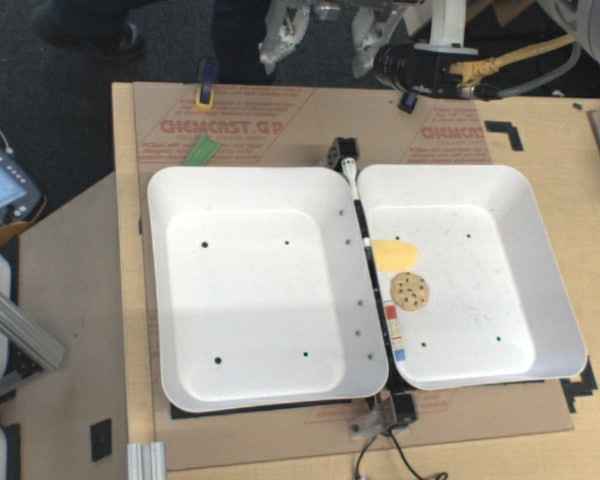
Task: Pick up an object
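A yellow wedge-shaped piece [394, 255] lies in the right bin [520, 208] near its left wall. Just below it sits a round tan cookie with dark chips [410, 291]. A small red, white and blue strip [393, 330] lies along the same wall further down. My gripper [322, 40] hangs high at the top of the camera view, beyond the far edge of the bench, well away from both bins. Its two fingers are spread apart with nothing between them.
The left bin [180, 208] sits beside the right one on a brown cardboard sheet [280, 118]. A green tag [201, 150] and a yellow-blue clip [206, 92] lie on the cardboard behind the left bin. A black clamp [342, 153] holds the bins together at the back.
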